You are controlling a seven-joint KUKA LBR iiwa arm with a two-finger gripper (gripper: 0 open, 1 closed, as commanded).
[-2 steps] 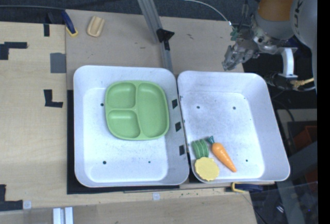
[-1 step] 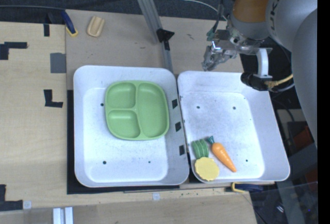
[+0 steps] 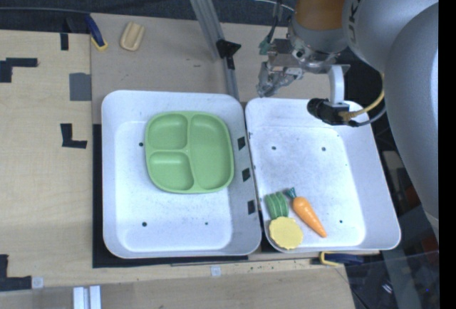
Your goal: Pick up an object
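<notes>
In the right bin [image 3: 335,158], near its front edge, lie an orange toy carrot [image 3: 309,216], a green ridged toy [image 3: 277,205] and a round yellow piece [image 3: 286,233], close together. A green divided plate [image 3: 189,151] rests in the left bin [image 3: 121,179]. My gripper [image 3: 269,85] hangs above the far left corner of the right bin, high over the bench and well apart from the toys. Nothing shows between its fingers.
A grey metal pole [image 3: 205,8] slants down to the gap between the bins at the back. A tan block [image 3: 132,36] and a blue-yellow item [image 3: 96,33] lie on the bench beyond the left bin. A black cable connector [image 3: 326,110] hangs over the right bin's far edge.
</notes>
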